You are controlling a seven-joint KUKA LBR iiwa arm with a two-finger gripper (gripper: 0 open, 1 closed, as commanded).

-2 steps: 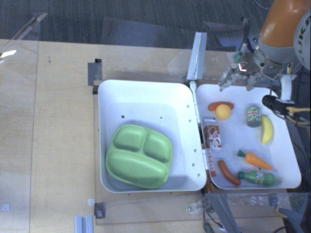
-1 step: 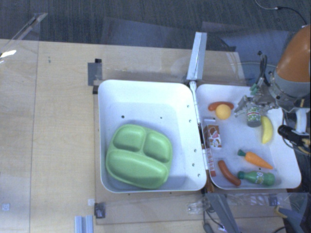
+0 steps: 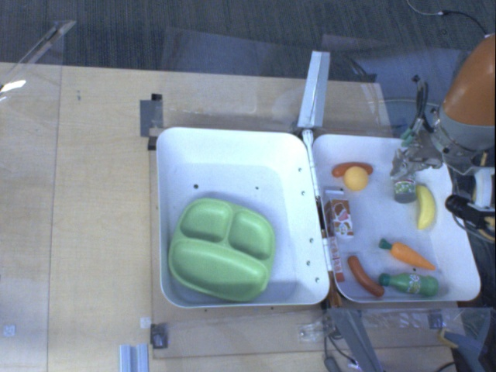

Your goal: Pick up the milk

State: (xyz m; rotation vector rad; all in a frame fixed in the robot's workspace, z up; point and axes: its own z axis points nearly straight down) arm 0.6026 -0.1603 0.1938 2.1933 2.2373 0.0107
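green plate (image 3: 222, 248), banana (image 3: 425, 207), carrot (image 3: 410, 256), sausage (image 3: 364, 276), green bottle (image 3: 410, 284)

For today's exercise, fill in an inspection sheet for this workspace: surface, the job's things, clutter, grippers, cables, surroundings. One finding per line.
Surface: wooden bench bearing two white bins, left bin and right bin.
Job's things: milk carton lies in the right bin by its left wall.
Clutter: green divided plate in left bin; orange, banana, carrot, sausage, green bottle in right.
Grippers: gripper over the right bin's far side, apart from the milk.
Cables: thin cable on the floor.
Surroundings: dark carpet.
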